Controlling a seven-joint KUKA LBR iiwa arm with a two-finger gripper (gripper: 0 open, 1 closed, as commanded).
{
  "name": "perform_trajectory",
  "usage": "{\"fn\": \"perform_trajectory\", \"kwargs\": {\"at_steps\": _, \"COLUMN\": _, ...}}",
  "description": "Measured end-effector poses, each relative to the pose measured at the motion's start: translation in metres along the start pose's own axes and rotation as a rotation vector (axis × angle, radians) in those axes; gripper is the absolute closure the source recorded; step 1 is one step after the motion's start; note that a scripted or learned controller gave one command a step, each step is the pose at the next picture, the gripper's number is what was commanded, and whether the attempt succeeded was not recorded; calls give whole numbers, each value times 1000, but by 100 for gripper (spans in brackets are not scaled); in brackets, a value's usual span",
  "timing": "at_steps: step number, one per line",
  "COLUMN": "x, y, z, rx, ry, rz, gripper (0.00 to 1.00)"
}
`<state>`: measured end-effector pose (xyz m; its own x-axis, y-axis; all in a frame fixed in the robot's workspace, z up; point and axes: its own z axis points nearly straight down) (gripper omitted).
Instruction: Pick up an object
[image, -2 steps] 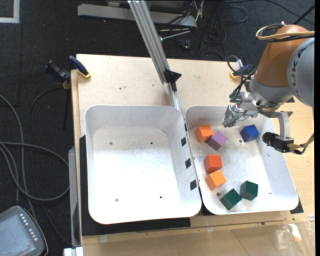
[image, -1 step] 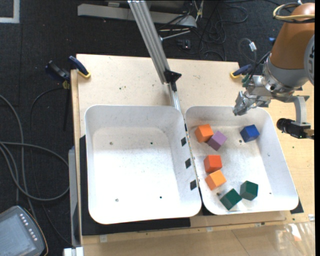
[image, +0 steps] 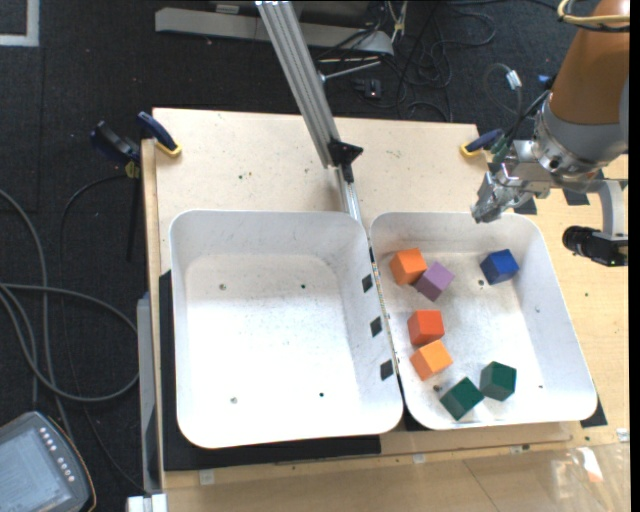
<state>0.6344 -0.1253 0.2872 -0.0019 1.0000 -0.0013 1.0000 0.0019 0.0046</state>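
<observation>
Seven unmarked blocks lie below the gripper, nearest the blue block, apart from it, in the right bin. Finger state: cannot tell.

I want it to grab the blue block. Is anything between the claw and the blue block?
No. In the camera view, just bare white bin floor and rim lie between the gripper and the blue block.

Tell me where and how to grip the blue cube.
Probably grip the blue cube across two opposite flat side faces, coming straight down from above. It sits apart from the purple cube and the bin wall, so the gripper fingers likely have room on both sides.
</observation>
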Motion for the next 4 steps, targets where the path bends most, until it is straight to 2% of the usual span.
{"fn": "perform_trajectory", "kwargs": {"at_steps": 1, "x": 41, "y": -13, "z": 5, "rx": 6, "ry": 2, "rz": -4, "gripper": 100}}
{"fn": "perform_trajectory", "kwargs": {"at_steps": 2, "x": 101, "y": -29, "z": 10, "rx": 6, "ry": 3, "rz": -6, "gripper": 100}}
{"fn": "perform_trajectory", "kwargs": {"at_steps": 4, "x": 198, "y": -67, "z": 47, "rx": 8, "ry": 3, "rz": -6, "gripper": 100}}
